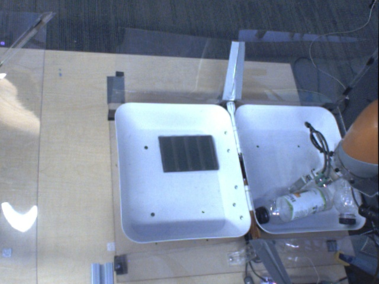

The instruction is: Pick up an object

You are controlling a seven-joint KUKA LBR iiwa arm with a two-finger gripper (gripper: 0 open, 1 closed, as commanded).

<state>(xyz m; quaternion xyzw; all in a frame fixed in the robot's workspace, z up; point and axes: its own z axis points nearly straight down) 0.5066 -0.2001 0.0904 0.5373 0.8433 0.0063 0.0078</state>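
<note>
Left bin (136, 176): I see a dark ribbed pad (188, 153) lying flat. Right bin (272, 129): clear bottle (296, 206) on its side along the near wall, black cap leftward, pale label unreadable. Arm (362, 141) enters from right; gripper (320, 179) low just above the bottle, jaw state I cannot tell.

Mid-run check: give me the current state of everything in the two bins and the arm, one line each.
bottle: lying on its side in the right bin, dark cap toward the bin divider.
right bin: holds the bottle near its front edge.
left bin: holds a dark ribbed pad.
dark ribbed pad: lying flat near the middle.
gripper: low in the right bin, right by the bottle; grasp cannot be confirmed.
</note>
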